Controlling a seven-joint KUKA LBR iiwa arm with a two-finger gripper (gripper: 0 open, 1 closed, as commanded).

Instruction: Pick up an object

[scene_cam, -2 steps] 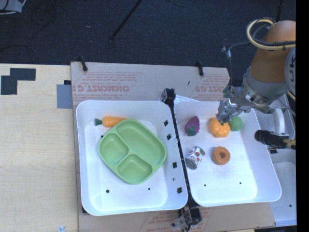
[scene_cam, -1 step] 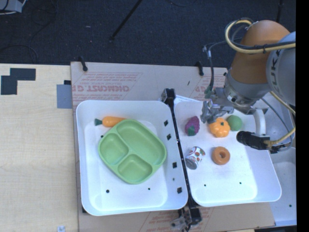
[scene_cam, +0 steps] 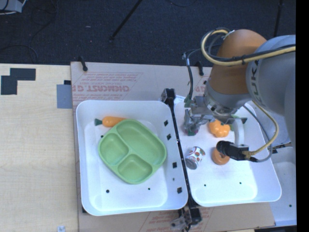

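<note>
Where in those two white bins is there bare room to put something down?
Right bin: the near floor below the small cup is bare; the far end is crowded by the claw and orange toys. Left bin: the green plate leaves a bare strip along the near edge.

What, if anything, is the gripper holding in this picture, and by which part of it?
It cannot be told. The gripper is down in the right bin beside an orange toy, but the wrist hides whether anything is held.
</note>
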